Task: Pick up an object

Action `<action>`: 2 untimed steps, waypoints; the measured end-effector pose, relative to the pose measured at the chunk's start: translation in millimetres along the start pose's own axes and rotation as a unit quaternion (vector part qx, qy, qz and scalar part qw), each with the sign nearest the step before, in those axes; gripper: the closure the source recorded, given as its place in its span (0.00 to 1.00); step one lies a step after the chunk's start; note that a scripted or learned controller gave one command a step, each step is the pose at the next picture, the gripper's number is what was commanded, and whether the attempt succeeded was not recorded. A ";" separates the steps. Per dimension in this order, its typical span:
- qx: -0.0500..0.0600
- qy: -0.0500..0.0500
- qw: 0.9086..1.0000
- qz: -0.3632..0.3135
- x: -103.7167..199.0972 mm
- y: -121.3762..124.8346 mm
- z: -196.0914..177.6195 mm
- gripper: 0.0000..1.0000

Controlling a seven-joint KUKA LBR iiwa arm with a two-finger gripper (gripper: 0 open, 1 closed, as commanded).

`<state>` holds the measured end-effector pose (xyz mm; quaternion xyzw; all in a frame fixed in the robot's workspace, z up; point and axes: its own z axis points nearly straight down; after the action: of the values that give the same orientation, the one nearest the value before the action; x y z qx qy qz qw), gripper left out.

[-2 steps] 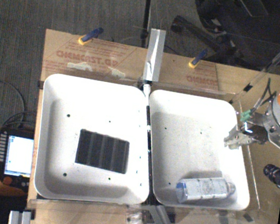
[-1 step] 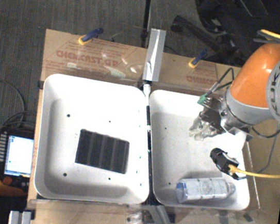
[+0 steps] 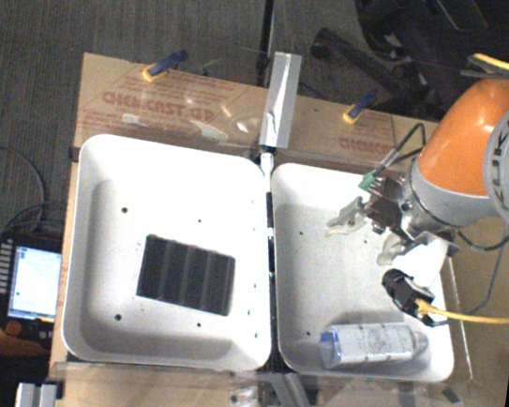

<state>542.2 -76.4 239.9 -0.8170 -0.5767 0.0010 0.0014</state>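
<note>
Dark carpet under table; two white bins [image 3: 91, 221]. Black tray [image 3: 186, 275] in left bin. Plastic bottle [image 3: 373, 346] lies at right bin's near edge: light, slick, crushable; grip mid-body. Hand [image 3: 370, 232] hovers above, fingers spread, empty.

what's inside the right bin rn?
One thing shows in the right bin: a clear plastic bottle lying on its side by the near wall. The gripper hangs over the far half; the arm covers that bin's far right corner, so anything there is hidden.

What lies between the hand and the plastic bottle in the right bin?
In the camera view, bare white bin floor separates the hand from the bottle.
</note>
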 end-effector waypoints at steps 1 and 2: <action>-0.001 -0.001 0.999 0.039 -57.3 16.1 -23.3 0.00; -0.001 -0.001 0.999 0.032 -68.0 16.8 22.5 0.00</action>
<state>535.2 -146.0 217.3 -0.8351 -0.5501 0.0018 0.0002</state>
